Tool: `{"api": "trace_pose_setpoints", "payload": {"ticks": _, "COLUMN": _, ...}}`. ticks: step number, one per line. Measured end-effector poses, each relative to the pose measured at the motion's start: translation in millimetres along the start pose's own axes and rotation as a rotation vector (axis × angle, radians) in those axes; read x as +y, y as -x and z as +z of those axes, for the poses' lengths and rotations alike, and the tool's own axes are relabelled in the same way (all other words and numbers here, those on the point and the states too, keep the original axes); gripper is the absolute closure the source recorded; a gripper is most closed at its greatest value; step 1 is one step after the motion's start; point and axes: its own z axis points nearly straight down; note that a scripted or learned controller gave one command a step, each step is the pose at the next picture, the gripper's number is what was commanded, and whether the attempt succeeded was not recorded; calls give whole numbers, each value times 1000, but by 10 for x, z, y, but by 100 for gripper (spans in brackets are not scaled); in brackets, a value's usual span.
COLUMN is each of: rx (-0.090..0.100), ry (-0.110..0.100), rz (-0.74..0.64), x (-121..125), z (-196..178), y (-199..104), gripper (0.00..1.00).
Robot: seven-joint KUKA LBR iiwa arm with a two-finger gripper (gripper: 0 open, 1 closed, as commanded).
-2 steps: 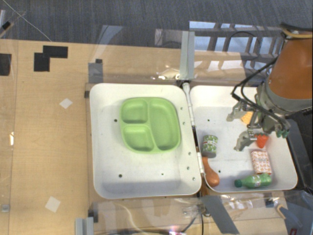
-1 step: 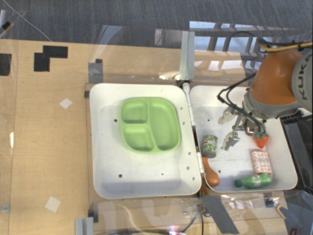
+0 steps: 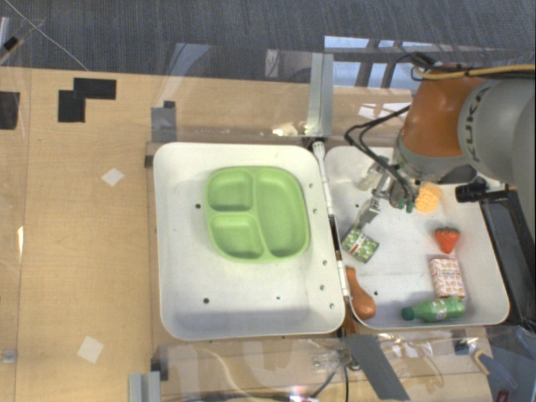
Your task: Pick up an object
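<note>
Down in the right-hand shallow white bin (image 3: 494, 304), two-finger gripper (image 3: 371, 212) just above small green-and-white carton (image 3: 360, 243), finger spread impossible to tell, nothing seen held; likely light, stiff-sided, crushable, best pinched across flat faces.

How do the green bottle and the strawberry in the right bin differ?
The green bottle is long and slim; the strawberry is short and rounded. The bottle is green with a white band, the strawberry red with a green top. The bottle lies on its side along the bin's near edge; the strawberry sits farther back. Both lie apart from the tool.
</note>
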Motion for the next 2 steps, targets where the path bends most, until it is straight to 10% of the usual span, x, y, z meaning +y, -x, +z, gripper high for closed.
{"api": "trace_pose_setpoints", "payload": {"ticks": 1, "rx": -11, "ry": 3, "rz": -7, "x": 30, "z": -148, "y": 31, "gripper": 100}}
{"api": "trace_pose_setpoints", "payload": {"ticks": 2, "rx": 0, "ry": 1, "rz": 371, "x": 109, "z": -1010, "y": -340, "gripper": 100}}
